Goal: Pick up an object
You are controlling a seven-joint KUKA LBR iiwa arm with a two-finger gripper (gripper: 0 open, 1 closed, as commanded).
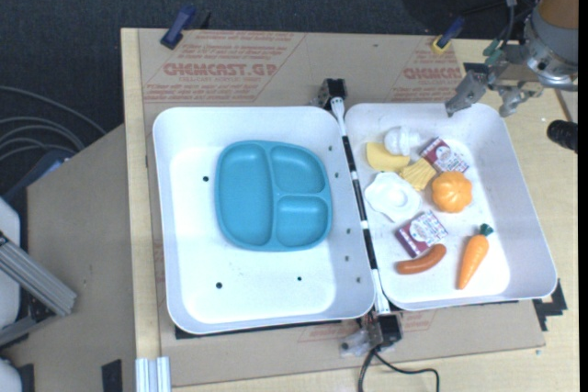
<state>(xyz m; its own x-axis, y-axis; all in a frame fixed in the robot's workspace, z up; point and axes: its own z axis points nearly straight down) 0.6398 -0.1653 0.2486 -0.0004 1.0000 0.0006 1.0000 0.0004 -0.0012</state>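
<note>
The pincer (484,96) hangs above the far rim of the right bin (528,225), its two fingers spread apart with nothing between them. The grey arm (556,32) reaches in from the upper right corner. Inside the right bin, well below the pincer, lies a cluster of toy foods: an orange (451,191) near the middle, a carrot (473,257) toward the near right, a sausage (421,263) lying just left of the carrot, and a white fried egg (391,196) close to the divider between the bins. Yellow cheese pieces (388,157) sit at the far left of the cluster, and two small red-and-white packets (422,232) lie among them, one beside the orange and one by the sausage. The left bin (184,243) holds a blue sectioned plate (272,195) lying flat at its centre. Both bins rest on the worktop (230,69), which is covered with printed cardboard.
</note>
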